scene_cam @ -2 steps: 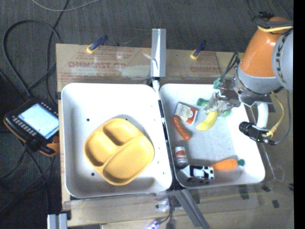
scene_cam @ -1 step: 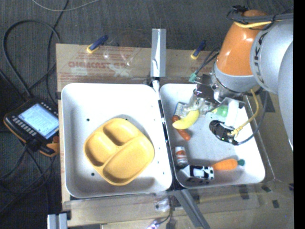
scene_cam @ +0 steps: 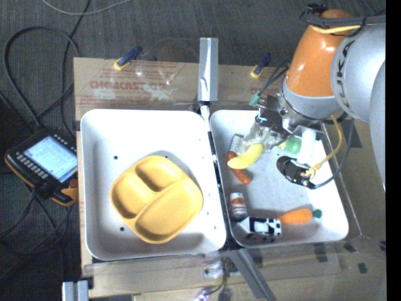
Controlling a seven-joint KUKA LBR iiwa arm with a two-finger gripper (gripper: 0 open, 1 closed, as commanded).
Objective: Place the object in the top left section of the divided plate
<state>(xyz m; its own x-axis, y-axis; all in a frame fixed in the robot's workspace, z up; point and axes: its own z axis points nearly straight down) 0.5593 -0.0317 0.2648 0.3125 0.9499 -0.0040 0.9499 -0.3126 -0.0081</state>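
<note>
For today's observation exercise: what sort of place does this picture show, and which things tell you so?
Probably a robotics lab test bench: a grey and orange robot arm reaches over two white bins, and a handheld control pendant lies on the carpet beside trailing cables.

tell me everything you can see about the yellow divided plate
The divided plate is a yellow, matte, plastic-looking dish with rounded corners and raised ridges that split it into three sections: two smaller ones toward the top and one larger one below. It lies flat and turned at an angle on the floor of the left bin, near its middle. Nothing rests in its sections and no other object touches it.
</note>
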